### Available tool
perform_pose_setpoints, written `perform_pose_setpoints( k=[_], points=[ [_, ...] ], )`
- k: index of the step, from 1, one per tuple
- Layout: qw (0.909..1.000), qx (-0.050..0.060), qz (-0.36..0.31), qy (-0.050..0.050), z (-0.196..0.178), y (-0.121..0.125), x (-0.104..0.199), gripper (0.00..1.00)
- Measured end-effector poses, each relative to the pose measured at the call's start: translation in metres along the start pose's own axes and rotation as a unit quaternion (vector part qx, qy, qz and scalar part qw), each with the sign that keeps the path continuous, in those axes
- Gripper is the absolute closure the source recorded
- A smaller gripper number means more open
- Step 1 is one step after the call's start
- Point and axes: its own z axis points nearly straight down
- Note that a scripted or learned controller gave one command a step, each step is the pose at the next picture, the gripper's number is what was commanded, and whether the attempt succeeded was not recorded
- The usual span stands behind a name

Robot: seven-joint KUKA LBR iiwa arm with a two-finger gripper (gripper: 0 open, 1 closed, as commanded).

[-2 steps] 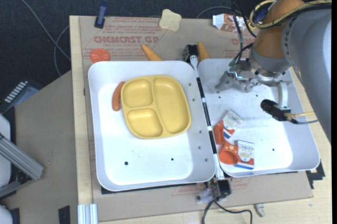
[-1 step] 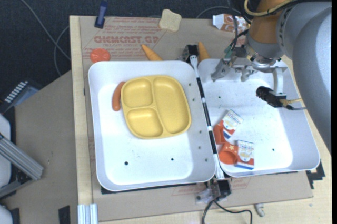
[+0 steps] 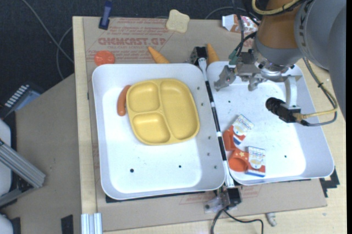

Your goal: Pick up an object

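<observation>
My gripper (image 3: 238, 81) hangs over the far left part of the right bin (image 3: 308, 145), open, with bare white bin floor between its fingers. Nearer the front of that bin lie a white packet with red and blue print (image 3: 241, 124), a second such packet (image 3: 256, 160), an orange piece (image 3: 237, 160) and a thin red strip (image 3: 227, 142). All of these sit well in front of the gripper, apart from it. The left bin (image 3: 159, 172) holds a yellow divided tray (image 3: 162, 111) with a red sausage (image 3: 121, 101) along its left side.
Behind the bins on the cardboard lie a bread slice (image 3: 177, 20), a carrot (image 3: 158, 55), an orange disc (image 3: 104, 57), a blue marker (image 3: 105, 14) and a black item (image 3: 199, 55). A black fitting with a yellow cable (image 3: 281, 109) hangs from the arm over the right bin.
</observation>
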Motion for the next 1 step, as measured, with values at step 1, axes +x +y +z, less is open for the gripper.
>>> perform_pose_setpoints(
  k=[1],
  points=[
    [1.0000, 0.002, 0.000, 0.000, 0.0020, -0.0492, 0.0504, 0.00]
  ],
)
